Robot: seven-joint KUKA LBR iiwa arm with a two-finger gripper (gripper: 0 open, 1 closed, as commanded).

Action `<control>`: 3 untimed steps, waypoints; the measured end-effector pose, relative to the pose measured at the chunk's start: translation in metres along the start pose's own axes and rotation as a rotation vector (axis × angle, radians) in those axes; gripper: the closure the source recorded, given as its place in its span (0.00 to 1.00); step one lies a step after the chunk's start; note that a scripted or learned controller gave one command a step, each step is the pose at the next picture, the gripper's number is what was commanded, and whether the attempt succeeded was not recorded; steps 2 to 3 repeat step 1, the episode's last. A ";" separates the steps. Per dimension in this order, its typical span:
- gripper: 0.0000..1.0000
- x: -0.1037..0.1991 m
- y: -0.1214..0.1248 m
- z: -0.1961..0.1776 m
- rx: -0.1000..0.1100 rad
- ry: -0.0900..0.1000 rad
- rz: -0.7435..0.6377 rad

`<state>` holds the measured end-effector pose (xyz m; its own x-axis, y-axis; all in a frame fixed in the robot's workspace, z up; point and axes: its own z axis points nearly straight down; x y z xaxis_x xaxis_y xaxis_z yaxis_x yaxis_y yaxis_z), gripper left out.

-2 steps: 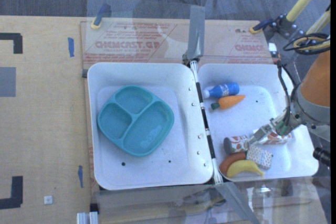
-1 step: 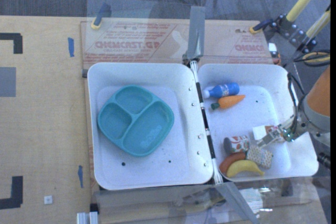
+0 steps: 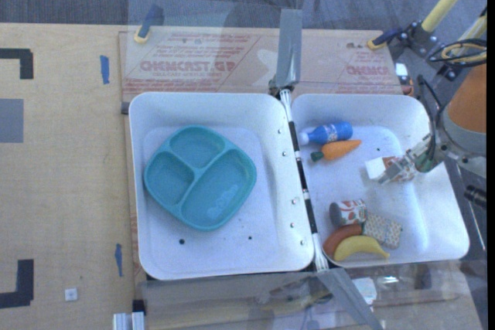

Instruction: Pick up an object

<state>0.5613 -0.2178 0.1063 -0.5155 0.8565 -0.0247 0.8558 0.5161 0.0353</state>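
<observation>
The gripper (image 3: 404,166) sits at three o'clock in the right bin (image 3: 433,239), its jaws clamped on a small white carton (image 3: 380,168). A banana (image 3: 360,247) lies at six o'clock.

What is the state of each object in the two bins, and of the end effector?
Teal plastic divided plate: lying flat in the left bin, compartments bare.
Blue plastic bottle: lying on its side.
Orange toy carrot: lying flat beside the bottle.
Small printed can: tipped over.
Yellow toy banana: lying flat.
End effector: low in the right bin, at a small white item.
</observation>
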 end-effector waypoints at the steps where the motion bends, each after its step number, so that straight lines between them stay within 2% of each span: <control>1: 1.00 -0.004 0.003 -0.015 -0.006 -0.014 -0.002; 3: 1.00 -0.004 0.003 -0.015 -0.006 -0.014 -0.002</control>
